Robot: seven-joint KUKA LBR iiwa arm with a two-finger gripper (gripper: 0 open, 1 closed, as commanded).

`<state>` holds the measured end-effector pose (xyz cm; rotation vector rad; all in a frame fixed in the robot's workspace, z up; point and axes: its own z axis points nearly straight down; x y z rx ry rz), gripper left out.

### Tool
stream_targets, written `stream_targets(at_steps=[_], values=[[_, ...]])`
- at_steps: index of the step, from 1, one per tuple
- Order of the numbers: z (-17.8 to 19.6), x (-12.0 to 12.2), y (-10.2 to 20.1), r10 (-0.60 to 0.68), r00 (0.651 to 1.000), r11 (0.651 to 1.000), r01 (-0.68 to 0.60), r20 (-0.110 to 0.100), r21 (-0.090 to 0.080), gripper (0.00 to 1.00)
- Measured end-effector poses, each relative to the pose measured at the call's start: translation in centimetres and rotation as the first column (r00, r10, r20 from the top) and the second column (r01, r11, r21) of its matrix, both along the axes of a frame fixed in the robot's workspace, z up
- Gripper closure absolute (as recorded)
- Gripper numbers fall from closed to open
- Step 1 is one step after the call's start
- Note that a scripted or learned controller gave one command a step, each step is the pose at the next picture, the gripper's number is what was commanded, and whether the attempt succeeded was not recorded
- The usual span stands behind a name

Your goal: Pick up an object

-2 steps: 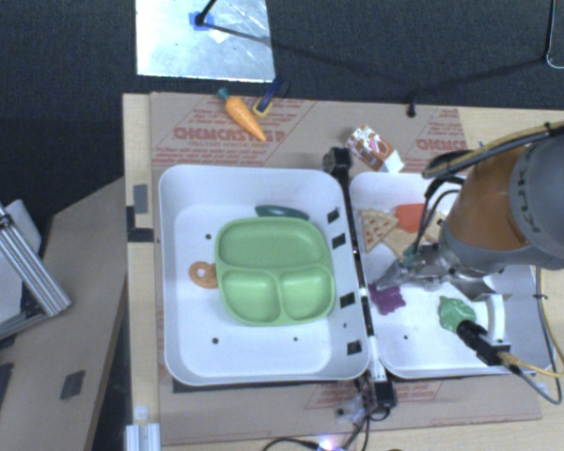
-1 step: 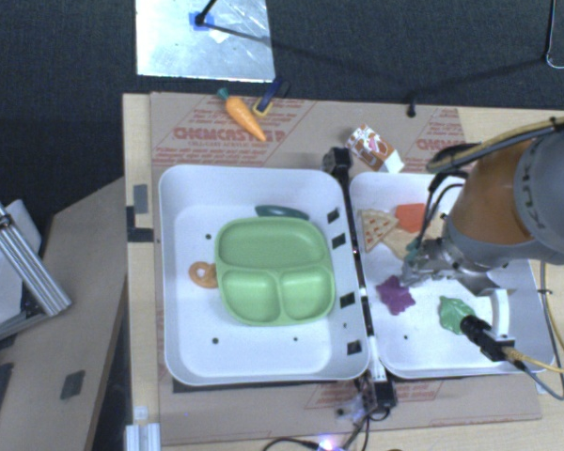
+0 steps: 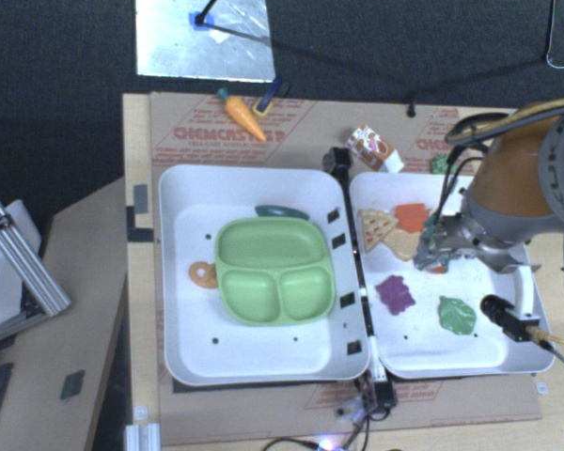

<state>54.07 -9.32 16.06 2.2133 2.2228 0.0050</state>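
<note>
A: Two white bins on the table (image 3: 141,365), and the tool (image 3: 434,252) is low inside the right bin (image 3: 508,355), the one beside the green divided plate (image 3: 268,269).

B: What sits under it?

A: Several toy foods. A waffle slice (image 3: 383,229) and an orange-red piece (image 3: 412,216) lie between the plate and the tool, just up from it. A purple piece (image 3: 395,294) lies below them, nearer the plate, and a green leafy piece (image 3: 457,315) is farther from the plate than the purple one. Something small and reddish peeks out right at the tool tip (image 3: 437,268).

B: Gripping anything?

A: Cannot tell; the wrist hides the tip, so wide or narrow is anyone's guess.

B: Which step, then?

A: Looks like the reach-and-descend, right at the grasp point. By my read the target is that reddish bit or the waffle edge touching it.

B: And next?

A: A firm close on one piece, then a straight lift clear of the bin wall.
</note>
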Motion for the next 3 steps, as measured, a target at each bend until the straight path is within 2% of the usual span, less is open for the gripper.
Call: stream_targets(at_steps=[1,2,3], values=[[4.9,0.7,0.8,0.001,1.000,1.000,-0.001,0.001,0.000,1.00],[6.4,0.8,0.8,0.000,1.000,1.000,0.000,-0.003,0.001,1.00],[7.2,-1.8,4.7,0.004,1.000,1.000,-0.004,-0.004,0.002,1.00]])
